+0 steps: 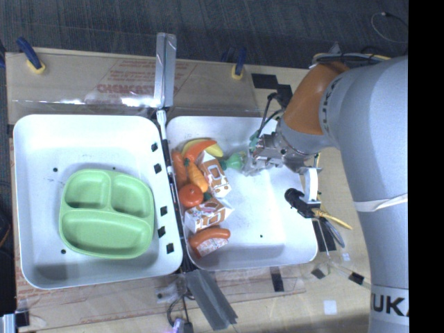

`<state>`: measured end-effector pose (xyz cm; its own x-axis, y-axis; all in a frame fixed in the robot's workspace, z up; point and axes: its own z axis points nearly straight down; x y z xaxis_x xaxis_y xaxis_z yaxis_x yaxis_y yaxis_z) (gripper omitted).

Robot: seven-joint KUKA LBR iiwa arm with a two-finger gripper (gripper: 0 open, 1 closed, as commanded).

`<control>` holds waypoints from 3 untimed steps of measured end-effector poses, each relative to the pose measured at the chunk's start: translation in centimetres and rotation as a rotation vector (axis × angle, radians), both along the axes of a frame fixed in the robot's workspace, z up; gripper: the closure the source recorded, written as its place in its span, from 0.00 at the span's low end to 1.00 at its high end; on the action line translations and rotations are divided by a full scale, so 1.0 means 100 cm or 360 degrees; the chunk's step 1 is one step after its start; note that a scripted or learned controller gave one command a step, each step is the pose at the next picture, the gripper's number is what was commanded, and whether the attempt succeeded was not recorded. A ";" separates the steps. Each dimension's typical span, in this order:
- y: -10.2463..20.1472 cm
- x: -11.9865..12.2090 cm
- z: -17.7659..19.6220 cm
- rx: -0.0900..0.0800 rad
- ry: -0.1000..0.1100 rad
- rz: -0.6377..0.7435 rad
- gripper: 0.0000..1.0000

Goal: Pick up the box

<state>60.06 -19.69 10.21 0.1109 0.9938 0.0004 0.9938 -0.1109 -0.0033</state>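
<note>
A small white and orange box (217,177) lies tilted in the left part of the right bin (277,248), among toy foods. A second white and orange carton (207,216) lies just below it. My gripper (259,155) hangs over the upper middle of the right bin, to the right of the box and apart from it. A small green item (236,161) sits between the gripper and the box. Nothing shows held in the gripper.
Along the right bin's left wall lie a yellow banana (207,146), an orange carrot (197,176), a red tomato (191,195) and a sausage (209,239). A green divided plate (107,212) fills the lower part of the left bin (41,137).
</note>
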 end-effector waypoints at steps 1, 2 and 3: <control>0.044 -0.031 -0.012 0.0001 0.0008 -0.0496 1.00; 0.070 -0.113 -0.011 0.0000 0.0001 -0.0744 1.00; 0.088 -0.110 0.025 -0.0003 0.0003 -0.1249 1.00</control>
